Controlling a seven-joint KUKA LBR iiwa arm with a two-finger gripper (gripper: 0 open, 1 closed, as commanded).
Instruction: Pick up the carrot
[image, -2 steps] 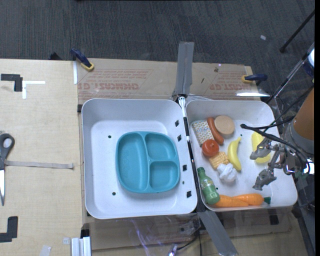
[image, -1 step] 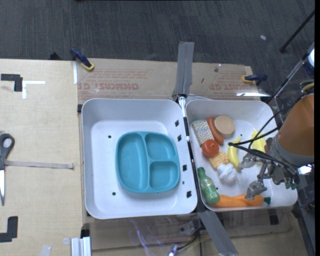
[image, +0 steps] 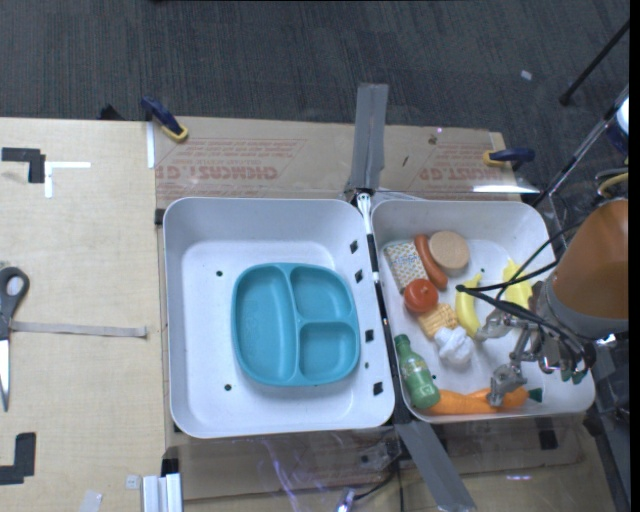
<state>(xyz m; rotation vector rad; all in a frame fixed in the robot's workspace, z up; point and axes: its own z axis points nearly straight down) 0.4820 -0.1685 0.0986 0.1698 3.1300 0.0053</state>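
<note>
At the near right corner of the right bin, the gripper is hanging low over the carrot. The carrot is lying flat along the bin's near wall, directly under the tool and stretching away to its left. One metal fingertip is sitting at the carrot's right end, where a small orange part is showing beyond it, but whether the finger is touching is hard to make out. The fingers are small and blurred among cables, so I cannot tell if they are spread or pressed together, and I am not seeing the carrot between them.

The arm is entering from the right and is cut off by the frame edge; its orange band is covering part of the bin's right wall.

Just left of the tool, a green bottle is lying with its base against the carrot's left end. A little behind and left of the tool, a crumpled white thing is resting, with a banana beside it, partly crossed by a black cable. Farther behind and left are lying a tomato, a cracker, a sausage and a round bread piece.

Well apart to the left, the other white bin is holding a blue divided plate.
</note>
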